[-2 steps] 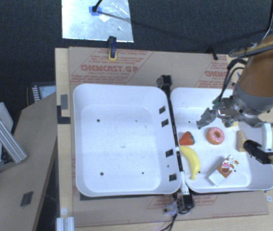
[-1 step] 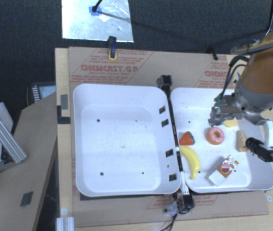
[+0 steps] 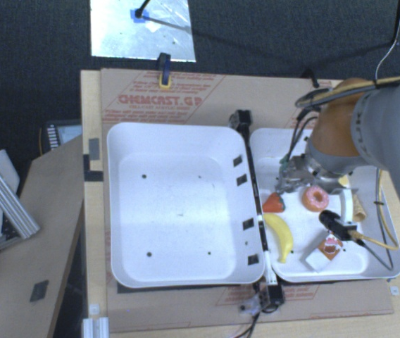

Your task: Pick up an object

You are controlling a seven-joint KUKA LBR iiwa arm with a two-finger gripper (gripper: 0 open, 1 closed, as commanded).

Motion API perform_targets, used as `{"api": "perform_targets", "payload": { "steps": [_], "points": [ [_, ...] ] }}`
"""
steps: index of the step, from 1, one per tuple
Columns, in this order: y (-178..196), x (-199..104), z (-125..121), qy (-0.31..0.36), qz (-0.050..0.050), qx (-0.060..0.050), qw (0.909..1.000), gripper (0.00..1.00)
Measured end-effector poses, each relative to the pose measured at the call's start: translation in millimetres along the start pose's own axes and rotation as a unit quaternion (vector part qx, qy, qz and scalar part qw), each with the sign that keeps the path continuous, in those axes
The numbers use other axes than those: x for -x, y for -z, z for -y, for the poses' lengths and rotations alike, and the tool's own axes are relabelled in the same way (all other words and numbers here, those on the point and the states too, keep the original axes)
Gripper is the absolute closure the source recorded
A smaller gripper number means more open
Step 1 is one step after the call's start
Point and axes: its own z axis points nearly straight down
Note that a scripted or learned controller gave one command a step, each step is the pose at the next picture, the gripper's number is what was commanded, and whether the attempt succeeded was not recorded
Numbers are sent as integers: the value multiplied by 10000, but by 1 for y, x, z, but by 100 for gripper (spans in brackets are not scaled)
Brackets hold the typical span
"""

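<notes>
arm (image 3: 386,122) cut off by the right edge. claw (image 3: 291,178) half buried under the wrist, fingers too dark and small to make out. back right corner of the right bin (image 3: 305,270) hidden beneath the arm. pale item (image 3: 358,206) by the right rim partly covered, unidentifiable. small boxy item (image 3: 325,252) near the front rim too blurred to name.

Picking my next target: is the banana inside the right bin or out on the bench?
Inside. The banana lies flat on the floor of the right bin, along its left wall, just below the strawberry.
</notes>
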Motion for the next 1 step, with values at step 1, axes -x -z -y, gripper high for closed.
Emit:
{"api": "perform_targets", "payload": {
  "steps": [1],
  "points": [
    [7,1,0,-16,-1,10,10000,0]
  ]
}}
